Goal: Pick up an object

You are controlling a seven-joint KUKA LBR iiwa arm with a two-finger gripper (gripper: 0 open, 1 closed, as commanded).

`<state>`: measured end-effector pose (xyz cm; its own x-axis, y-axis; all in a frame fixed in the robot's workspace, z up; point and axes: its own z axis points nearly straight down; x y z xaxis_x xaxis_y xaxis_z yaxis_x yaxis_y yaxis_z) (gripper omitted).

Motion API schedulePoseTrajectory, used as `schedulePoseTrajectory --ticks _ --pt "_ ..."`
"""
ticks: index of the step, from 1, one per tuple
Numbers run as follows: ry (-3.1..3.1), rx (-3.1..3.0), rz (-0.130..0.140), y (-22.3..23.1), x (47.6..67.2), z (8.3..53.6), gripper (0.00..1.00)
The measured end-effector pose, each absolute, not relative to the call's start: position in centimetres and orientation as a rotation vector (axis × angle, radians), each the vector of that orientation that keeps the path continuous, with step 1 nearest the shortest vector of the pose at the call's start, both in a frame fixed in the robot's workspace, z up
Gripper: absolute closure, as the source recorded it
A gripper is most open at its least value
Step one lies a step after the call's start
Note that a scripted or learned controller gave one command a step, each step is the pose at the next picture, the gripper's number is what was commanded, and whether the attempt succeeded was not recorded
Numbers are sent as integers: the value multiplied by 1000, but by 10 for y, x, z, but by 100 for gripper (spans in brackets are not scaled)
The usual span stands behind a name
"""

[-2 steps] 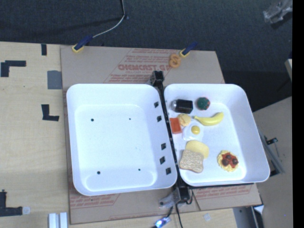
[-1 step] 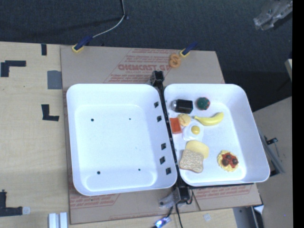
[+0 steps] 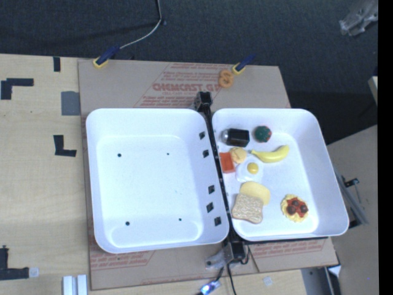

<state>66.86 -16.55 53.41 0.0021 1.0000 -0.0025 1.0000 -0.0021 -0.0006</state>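
The right bin point(image 3: 325, 183) holds several toy foods. A black block point(image 3: 236, 136) and a dark green ball point(image 3: 263, 133) lie at its far side. A yellow banana point(image 3: 273, 155) lies just in front of them. An orange-red block point(image 3: 226, 162) and a fried egg point(image 3: 249, 169) sit by the bin's left wall. A cheese wedge point(image 3: 256, 192) rests against a bread slice point(image 3: 247, 209). A yellow piece topped with red point(image 3: 295, 207) lies near the front right. My gripper point(image 3: 359, 14) is a grey blur in the top right corner, well away from the bins.
The left bin point(image 3: 98, 165) stands beside the right one on a cardboard sheet point(image 3: 178, 85). A small orange ring point(image 3: 226, 77) lies on the cardboard behind the bins. Two clamps point(image 3: 105, 56) point(image 3: 244, 64) hold the sheet's far edge. A cable point(image 3: 156, 23) crosses the dark floor.
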Motion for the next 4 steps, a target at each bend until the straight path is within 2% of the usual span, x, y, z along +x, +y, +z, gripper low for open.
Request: schedulePoseTrajectory --ticks 1,2,3,4 --pt "2223 2220 -1 -144 647 535 100" --pt "2218 2221 -3 -182 669 534 100" --pt "2233 2233 -16 -152 638 340 100" --pt "2214 2207 13 -152 662 540 100"
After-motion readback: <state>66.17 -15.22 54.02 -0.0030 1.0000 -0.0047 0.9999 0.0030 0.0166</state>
